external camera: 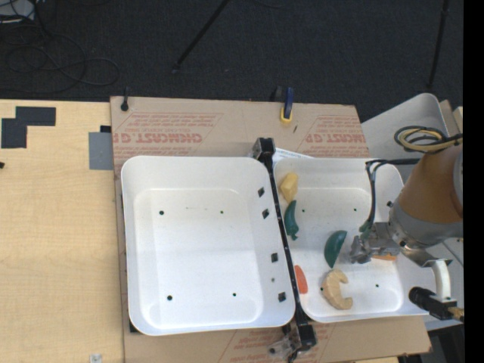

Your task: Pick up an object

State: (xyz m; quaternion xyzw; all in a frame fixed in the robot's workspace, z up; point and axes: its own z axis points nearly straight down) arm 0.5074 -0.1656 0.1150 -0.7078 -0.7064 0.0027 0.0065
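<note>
The metal two-finger gripper (361, 249), grip state impossible to tell, sits beside a glossy teal leaf-shaped plastic piece (334, 247) in the smooth white right-hand bin (355, 312).

Both bins white: left bin (144, 203), right bin (340, 184). In the right one: yellow piece (288, 186), dark green strip (290, 220), teal-green piece (334, 247), orange-red piece (301, 280), tan curved piece (338, 290). Arm (431, 191) grey with orange band. Bench (53, 233) light wood.

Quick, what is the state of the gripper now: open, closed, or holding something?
Gripper: cannot be told; it sits low in the right bin beside the dark green piece, with nothing visibly in its grasp.
</note>
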